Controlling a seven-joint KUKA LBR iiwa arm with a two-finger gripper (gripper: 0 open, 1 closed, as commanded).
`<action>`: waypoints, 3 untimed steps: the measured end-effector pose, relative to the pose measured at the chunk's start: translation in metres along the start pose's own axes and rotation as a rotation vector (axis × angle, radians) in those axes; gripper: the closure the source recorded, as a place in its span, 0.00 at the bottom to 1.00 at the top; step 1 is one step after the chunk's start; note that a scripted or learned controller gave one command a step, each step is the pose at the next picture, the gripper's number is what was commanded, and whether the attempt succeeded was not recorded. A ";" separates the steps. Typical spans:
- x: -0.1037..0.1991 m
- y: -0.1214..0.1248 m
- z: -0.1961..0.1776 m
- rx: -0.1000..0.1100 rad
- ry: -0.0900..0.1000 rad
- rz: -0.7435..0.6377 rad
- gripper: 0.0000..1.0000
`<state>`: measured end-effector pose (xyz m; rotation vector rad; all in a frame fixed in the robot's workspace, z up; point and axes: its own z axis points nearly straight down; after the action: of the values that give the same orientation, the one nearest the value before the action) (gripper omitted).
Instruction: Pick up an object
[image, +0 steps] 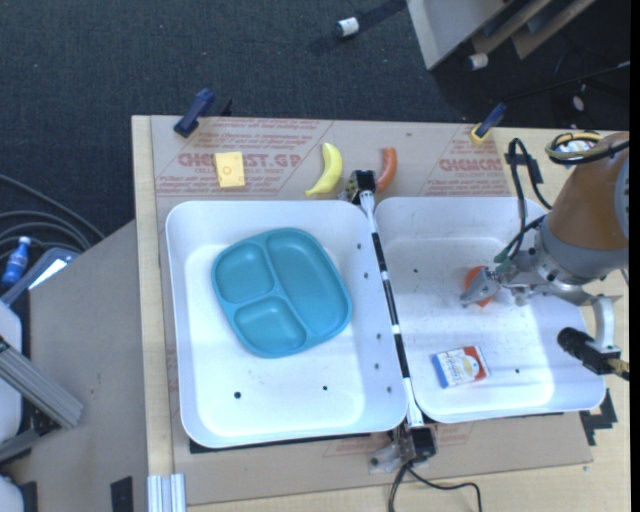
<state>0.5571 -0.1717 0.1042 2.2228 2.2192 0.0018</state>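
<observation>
The claw (492, 283) sat low in the right bin (440, 225), at a small orange object (478, 287) by its tip; whether it gripped that object could not be told. Nearer the front of the same bin lay a small blue and white packet (459, 366), its print too small to read. The left bin (190, 330) held a blue divided plate (281, 290). Behind the bins, the worktop (160, 200) bore red lettering, partly legible as "CHO" and "ST. G.P". On it lay a yellow banana (326, 170), a yellow block (230, 171) and an orange piece (387, 168).
</observation>
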 end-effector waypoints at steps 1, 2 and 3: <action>0.049 0.048 0.020 0.001 0.000 -0.002 0.00; 0.049 0.049 0.010 0.000 -0.001 -0.003 1.00; 0.137 0.081 -0.081 0.000 0.001 -0.003 1.00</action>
<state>0.6382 -0.0350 0.1855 2.2193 2.2232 0.0031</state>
